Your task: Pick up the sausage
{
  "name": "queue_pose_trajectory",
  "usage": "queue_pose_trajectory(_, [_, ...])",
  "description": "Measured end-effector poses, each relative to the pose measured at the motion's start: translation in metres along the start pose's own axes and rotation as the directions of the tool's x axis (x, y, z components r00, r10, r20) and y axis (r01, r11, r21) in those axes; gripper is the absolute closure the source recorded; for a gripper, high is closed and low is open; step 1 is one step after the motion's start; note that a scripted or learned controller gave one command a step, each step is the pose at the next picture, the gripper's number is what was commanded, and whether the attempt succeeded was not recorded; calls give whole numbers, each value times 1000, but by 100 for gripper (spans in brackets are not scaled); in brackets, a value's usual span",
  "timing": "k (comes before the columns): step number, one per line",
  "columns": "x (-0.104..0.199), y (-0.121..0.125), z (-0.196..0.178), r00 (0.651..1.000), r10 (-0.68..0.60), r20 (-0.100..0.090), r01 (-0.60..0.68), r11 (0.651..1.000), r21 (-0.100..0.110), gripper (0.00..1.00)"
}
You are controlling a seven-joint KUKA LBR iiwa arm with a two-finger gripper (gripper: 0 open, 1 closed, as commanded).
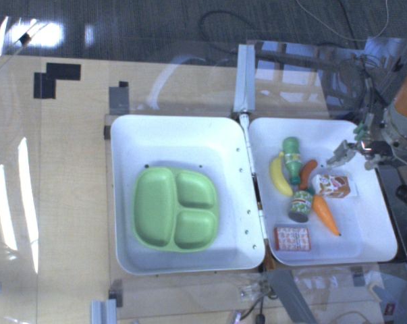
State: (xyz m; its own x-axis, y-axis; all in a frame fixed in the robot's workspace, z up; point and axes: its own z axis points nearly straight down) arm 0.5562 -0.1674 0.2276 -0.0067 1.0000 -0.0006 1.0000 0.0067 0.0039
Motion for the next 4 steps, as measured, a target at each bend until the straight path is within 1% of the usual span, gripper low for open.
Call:
queue_pose_trajectory(1, [-13,75,72,984,-177,1,177,984,-2,0])
queue_pose_trajectory(2, [7,107,140,964,-265,3,265,964,-5,0])
queue_pose_trajectory(3, [18,57,140,982,-188,1,188,982,-4,0])
queue_pose_trajectory(4, [20,60,127,982,-191,2,191,982,-13,100])
